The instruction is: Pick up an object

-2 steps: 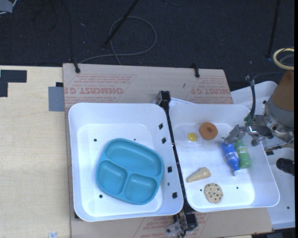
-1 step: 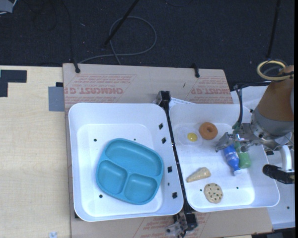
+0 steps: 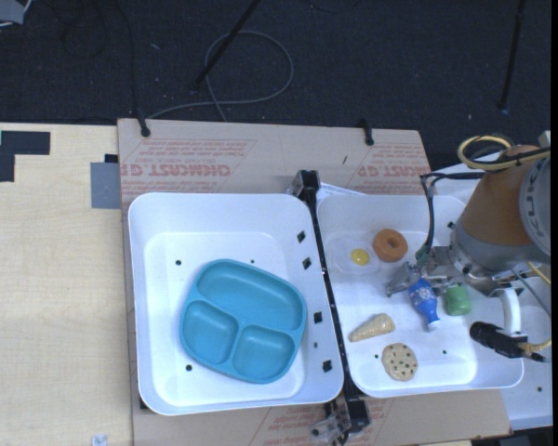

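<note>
Lying nearest the bin's front wall, a round chocolate-chip cookie (image 3: 400, 361) is sitting just right of a pale cone-shaped piece (image 3: 371, 327). Behind them the gripper (image 3: 417, 282) is hanging low in the right bin (image 3: 446, 379), over a blue-and-white tube (image 3: 425, 303); whether it is grasping anything, I cannot tell. An orange doughnut (image 3: 389, 244) is resting behind.

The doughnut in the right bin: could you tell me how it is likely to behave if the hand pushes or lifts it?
The doughnut lies flat, so a push would probably slide it rather than roll it. It looks small, so it is likely light. Its rounded ring shape may slip from the hand unless it is pinched across the rim.
</note>
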Action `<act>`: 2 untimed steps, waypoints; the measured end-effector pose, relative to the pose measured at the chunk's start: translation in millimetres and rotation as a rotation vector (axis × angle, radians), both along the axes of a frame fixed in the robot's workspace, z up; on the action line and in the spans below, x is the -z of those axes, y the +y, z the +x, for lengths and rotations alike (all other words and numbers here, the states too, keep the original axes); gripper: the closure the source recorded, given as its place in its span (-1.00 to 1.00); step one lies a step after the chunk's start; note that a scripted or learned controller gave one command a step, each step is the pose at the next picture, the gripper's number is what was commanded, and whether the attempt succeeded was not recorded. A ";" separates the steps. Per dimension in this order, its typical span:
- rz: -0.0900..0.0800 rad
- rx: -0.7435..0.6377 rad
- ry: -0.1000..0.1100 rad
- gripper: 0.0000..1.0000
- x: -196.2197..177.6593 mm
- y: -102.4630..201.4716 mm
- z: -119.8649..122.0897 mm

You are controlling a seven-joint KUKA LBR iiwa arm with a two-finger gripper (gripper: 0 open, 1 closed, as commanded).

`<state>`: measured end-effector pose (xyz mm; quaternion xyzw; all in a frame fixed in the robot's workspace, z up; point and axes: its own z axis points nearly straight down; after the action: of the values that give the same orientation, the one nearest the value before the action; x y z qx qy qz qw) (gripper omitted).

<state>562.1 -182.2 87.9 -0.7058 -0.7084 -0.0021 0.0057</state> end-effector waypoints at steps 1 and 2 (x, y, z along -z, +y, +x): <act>-0.005 0.003 0.001 1.00 -11.1 -2.9 -1.1; -0.011 0.003 -0.006 1.00 -53.4 -4.9 -2.7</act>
<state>559.4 -187.1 141.3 -0.7068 -0.7074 -0.0002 -0.0005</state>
